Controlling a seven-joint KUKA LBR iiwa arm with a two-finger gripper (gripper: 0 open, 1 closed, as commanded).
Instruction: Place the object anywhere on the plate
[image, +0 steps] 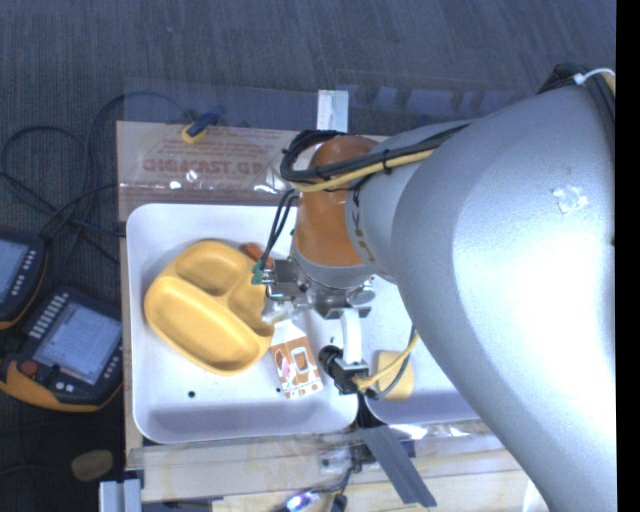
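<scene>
The object, a small white-and-orange packet (295, 367), lies on the left bin's (160, 405) floor, just beside the yellow plate (205, 305). The pincer (300, 325) hovers above; its opening cannot be determined. Risk: a flat packet may slip the grasp.

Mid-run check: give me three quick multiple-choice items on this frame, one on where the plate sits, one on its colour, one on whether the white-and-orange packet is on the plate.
1. Where is the plate?
A. in the left bin
B. on the floor
C. on the cardboard behind the bins

2. What colour is the plate?
A. blue
B. yellow
C. black

3. Where does the white-and-orange packet lie?
A. fully on the plate
B. outside both bins
C. on the bin floor beside the plate

Answers:
1 A, the plate rests inside the left bin.
2 B, its divided surface is yellow.
3 C, the packet lies on white bin floor just right of the plate's edge, below the gripper.
</scene>
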